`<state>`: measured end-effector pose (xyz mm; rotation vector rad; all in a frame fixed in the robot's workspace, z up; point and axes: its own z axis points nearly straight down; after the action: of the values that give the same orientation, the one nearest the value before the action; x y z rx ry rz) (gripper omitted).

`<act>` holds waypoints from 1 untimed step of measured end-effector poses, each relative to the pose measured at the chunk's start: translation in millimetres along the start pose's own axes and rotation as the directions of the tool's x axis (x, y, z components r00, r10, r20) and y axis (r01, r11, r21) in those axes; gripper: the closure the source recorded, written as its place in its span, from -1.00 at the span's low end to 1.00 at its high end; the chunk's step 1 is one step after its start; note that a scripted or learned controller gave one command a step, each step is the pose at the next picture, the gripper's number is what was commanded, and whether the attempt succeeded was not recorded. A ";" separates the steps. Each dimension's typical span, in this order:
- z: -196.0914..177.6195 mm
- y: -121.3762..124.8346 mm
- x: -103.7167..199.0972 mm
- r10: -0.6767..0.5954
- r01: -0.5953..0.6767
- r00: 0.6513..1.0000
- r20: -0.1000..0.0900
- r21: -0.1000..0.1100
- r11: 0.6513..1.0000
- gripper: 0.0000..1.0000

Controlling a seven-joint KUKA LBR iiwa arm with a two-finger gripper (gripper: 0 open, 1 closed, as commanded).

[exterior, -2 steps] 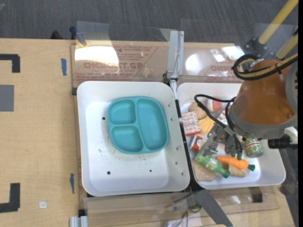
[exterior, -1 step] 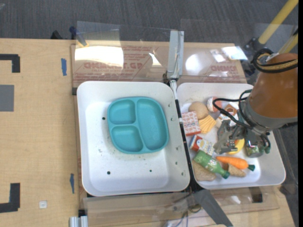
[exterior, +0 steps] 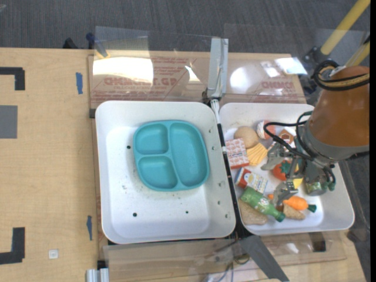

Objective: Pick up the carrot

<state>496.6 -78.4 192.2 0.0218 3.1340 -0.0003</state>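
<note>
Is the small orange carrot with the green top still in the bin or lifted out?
In the bin: the small orange carrot lies flat on the right white bin.

The right bin (exterior: 346,216) serves as the landmark: the left bin (exterior: 111,175) sits just beside it on its left and carries a teal divided plate (exterior: 171,155) near its middle. Inside the right bin, the carrot (exterior: 296,203) lies near the front wall among a heap of toy foods, with a green bottle (exterior: 261,204) to its left. The gripper (exterior: 286,188) hangs over the bin's middle, just behind the carrot, below the arm's orange band (exterior: 343,113).
</note>
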 end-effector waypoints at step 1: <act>81.8 -30.4 10.3 -0.040 0.040 0.999 0.018 0.005 0.999 -1.00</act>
<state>486.5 -108.7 110.4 -0.0403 3.1153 -0.0072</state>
